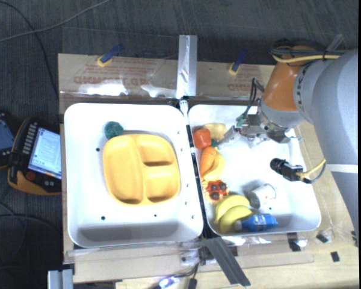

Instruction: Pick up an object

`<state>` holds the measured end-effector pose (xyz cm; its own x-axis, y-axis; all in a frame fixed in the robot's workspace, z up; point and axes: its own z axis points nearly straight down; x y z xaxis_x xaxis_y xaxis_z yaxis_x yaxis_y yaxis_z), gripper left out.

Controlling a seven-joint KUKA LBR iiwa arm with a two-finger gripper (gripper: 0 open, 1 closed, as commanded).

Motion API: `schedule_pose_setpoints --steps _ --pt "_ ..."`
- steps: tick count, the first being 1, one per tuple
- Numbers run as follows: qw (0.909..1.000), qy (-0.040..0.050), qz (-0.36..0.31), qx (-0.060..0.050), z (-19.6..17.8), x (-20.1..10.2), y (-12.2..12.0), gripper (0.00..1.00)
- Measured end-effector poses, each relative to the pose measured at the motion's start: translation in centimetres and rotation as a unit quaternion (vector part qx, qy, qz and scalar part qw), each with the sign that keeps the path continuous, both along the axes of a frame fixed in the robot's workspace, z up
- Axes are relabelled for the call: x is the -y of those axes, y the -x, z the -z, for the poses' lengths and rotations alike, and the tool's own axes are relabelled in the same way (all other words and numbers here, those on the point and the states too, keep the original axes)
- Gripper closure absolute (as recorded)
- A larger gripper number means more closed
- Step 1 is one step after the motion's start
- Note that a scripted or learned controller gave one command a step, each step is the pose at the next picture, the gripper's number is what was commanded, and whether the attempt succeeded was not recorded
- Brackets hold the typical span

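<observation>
**A:** Start at the near edge. What's closest to us?

**B:** In the right bin (301, 218), at about six o'clock, a blue bottle (259, 223) lies on its side, touching a bunch of bananas (231, 212). Just beyond them, towards the middle, there's a small white and grey cup (260, 196) tipped over.

**A:** And further in?

**B:** At the bin's nine o'clock, a little red and black thing (216, 189), maybe a toy; it is too small to tell. Past it an orange carrot (208, 159), then a red pepper (201, 138) with a pale yellow fruit (215, 129) beside it, up at about eleven o'clock against the divider.

**A:** The left bin?

**B:** The left bin (84, 221) holds a yellow divided tray (141, 167) in its middle, and a small teal lump (113, 129) at the tray's eleven o'clock, touching its rim.

**A:** Where's the arm?

**B:** It comes in from three o'clock, orange band (283, 89) over the far right corner. The claw (233, 133) sits low at the right bin's twelve o'clock, its tip reaching towards the pale fruit and the pepper, near them.

**A:** Holding anything?

**B:** I can't tell. The tip is dark and slim against the clutter, and whether it is spread or closed isn't readable. Nothing is plainly gripped.

**A:** Beyond the bins?

**B:** A silver tape strip (187, 65) at twelve o'clock, and a handheld controller (36, 158) off to nine o'clock.
</observation>
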<state>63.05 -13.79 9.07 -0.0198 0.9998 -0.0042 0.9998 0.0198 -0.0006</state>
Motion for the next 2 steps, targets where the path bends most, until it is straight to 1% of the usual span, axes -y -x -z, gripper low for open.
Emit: schedule_pose_setpoints --steps 1,2 --pt "0.9968 0.0024 -0.08 0.004 0.1 -3.8 -1.8 0.0" --pt "0.9968 0.0018 -0.08 0.006 -1.0 -3.9 -1.9 1.0"
